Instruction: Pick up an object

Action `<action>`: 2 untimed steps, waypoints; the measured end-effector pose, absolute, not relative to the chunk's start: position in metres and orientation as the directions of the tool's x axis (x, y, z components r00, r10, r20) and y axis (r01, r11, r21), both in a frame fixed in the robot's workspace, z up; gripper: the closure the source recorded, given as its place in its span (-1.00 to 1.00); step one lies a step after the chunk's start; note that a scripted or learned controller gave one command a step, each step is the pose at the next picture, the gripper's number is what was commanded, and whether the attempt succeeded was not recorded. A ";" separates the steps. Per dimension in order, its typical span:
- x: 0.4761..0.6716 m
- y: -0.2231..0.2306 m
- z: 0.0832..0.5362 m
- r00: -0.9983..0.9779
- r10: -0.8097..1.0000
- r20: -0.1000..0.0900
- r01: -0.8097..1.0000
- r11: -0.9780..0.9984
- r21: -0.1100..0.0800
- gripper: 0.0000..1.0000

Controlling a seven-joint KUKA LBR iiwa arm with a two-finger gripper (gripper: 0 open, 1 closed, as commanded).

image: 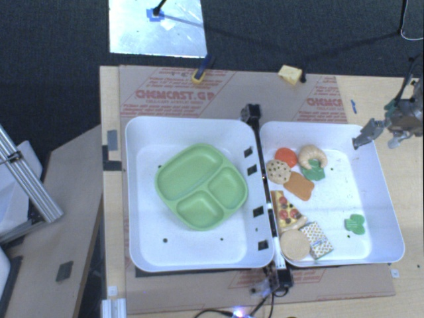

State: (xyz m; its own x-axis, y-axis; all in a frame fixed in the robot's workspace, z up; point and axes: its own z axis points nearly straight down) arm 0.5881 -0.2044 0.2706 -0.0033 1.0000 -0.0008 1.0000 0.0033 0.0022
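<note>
While the tool [379, 132] hovers at the right bin's [384, 197] far right corner, whether spread I cannot tell, toy foods crowd its left edge.

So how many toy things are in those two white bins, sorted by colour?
Green: 3: divided plate, small piece, piece by the doughnut
Orange or red: 3
Tan or beige: 3
Blue patterned: 1
Total: 10
</note>
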 end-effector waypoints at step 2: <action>0.597 -0.204 0.179 -0.002 1.000 0.000 1.000 0.002 -0.001 -1.00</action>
State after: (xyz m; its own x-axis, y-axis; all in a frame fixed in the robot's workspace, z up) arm 0.5970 -0.2038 0.1787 -0.0020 1.0000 0.0000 1.0000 0.0020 -0.0011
